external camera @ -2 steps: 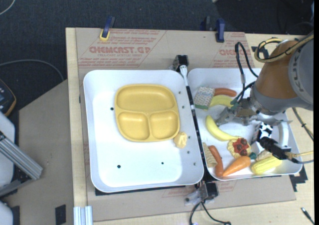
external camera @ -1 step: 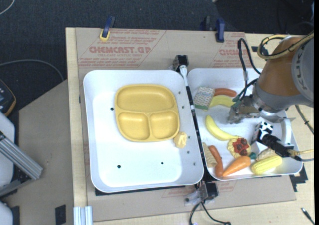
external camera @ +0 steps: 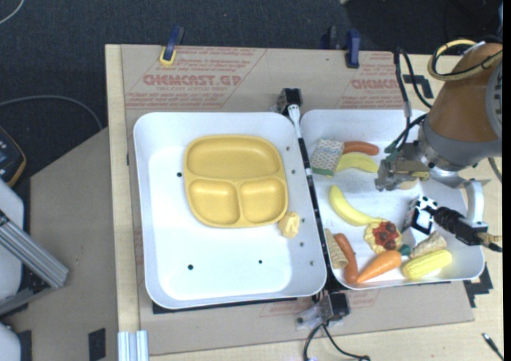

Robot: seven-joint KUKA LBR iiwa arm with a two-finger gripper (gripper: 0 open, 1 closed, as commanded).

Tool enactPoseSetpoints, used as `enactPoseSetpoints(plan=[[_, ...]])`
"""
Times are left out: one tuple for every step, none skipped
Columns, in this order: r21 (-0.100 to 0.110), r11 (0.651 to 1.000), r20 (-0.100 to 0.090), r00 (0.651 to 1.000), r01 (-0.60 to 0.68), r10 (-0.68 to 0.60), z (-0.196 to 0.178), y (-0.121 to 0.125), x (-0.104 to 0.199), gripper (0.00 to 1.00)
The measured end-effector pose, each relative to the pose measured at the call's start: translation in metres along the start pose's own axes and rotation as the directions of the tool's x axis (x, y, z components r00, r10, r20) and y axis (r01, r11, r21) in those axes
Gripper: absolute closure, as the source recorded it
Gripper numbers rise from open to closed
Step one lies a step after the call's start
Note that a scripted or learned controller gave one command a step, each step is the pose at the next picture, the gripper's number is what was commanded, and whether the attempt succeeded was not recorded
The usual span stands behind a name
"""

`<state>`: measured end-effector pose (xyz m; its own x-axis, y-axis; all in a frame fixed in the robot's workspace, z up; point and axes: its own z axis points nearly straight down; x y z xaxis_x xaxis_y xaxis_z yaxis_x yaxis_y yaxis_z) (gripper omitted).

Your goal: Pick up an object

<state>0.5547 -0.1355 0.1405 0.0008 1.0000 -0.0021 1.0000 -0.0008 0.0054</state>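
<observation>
At the near edge of the right bin [external camera: 363, 122], a carrot [external camera: 382, 265] is seen lying at a slant, with a corn cob [external camera: 427, 263] just to its right and a near sausage [external camera: 345, 249] just to its left. A pizza slice [external camera: 383, 234] lies just beyond the carrot. Farther in, a near banana [external camera: 351, 208] is laid across the middle of the bin. In the left bin [external camera: 160, 255], a pale yellow lump [external camera: 289, 225] is found just beside the near right corner of a yellow divided tray [external camera: 236, 180], which is set in the far half of that bin. Both bins are carried side by side on the brown worktop [external camera: 120, 192]. The hand [external camera: 397, 174] is placed over the right bin, to the right of a far banana [external camera: 357, 163]; whether it is open or closed cannot be told, and nothing can be seen held in it. A sandwich [external camera: 326, 156] lies to the left of that banana, and a far sausage [external camera: 361, 147] lies just beyond it, nearest the far wall.
</observation>
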Motion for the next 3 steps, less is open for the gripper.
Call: enactPoseSetpoints(plan=[[-0.001, 1.000, 0.000, 1.000, 0.002, -0.002, -0.049, -0.006, 0.005, 1.00], [-0.001, 1.000, 0.000, 1.000, 0.002, -0.002, -0.087, -0.005, 0.005, 1.00], [0.001, 1.000, -0.003, 1.000, 0.007, -0.007, -0.097, 0.014, 0.057, 1.00]])
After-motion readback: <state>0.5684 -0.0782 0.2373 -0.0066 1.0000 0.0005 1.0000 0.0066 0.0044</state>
